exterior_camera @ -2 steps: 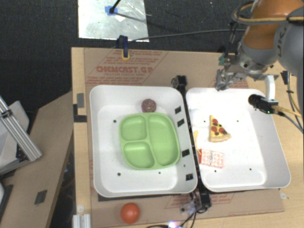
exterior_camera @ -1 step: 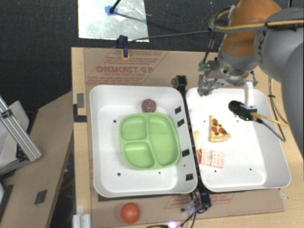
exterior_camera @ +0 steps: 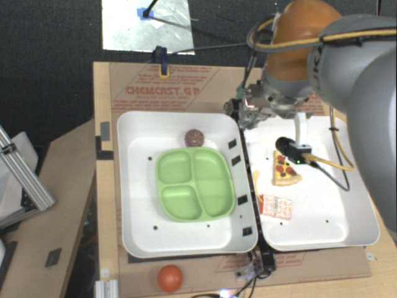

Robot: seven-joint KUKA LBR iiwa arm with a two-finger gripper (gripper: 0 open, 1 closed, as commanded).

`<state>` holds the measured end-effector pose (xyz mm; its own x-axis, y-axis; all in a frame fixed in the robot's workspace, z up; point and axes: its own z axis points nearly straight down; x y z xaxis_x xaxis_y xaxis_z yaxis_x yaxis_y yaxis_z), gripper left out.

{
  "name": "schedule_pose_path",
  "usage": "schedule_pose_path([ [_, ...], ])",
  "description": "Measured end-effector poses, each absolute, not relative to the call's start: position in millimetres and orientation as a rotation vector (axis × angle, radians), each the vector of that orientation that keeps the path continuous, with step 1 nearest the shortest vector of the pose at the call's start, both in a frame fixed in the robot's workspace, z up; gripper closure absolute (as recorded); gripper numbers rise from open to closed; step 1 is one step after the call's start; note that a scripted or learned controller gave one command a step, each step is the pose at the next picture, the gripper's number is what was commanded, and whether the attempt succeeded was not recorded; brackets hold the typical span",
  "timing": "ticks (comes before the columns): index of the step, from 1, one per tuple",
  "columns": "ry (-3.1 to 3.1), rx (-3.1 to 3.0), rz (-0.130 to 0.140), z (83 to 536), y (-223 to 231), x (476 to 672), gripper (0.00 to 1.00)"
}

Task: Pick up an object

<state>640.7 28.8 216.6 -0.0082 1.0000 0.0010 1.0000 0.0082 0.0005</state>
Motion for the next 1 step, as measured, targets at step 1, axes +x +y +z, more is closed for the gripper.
schedule_pose_path([
  [1,-2.229,-2.213,-0.001,223.2,76.7,627.2,1.0],
])
